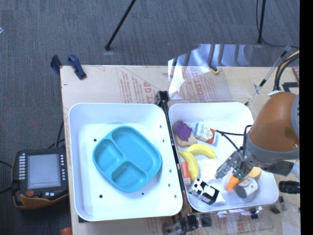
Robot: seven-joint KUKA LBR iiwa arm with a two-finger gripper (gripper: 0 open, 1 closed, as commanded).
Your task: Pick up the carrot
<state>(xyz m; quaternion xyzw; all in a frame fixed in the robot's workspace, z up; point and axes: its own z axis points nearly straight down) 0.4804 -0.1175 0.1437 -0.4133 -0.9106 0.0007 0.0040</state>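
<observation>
Floor: dark grey carpet (pixel 73 23) across the top and left of frame. Two thin black stand legs on it, one slanting at upper centre (pixel 122 19), one at upper right (pixel 262 13). Bench top (pixel 122 84) is light board with red printed lettering, filling centre to lower right. Blue clamp (pixel 76 66) at its upper-left corner. Handheld control pendant (pixel 40 172) with a grey screen at lower left, on the carpet. Light is even, no hard shadows.
</observation>
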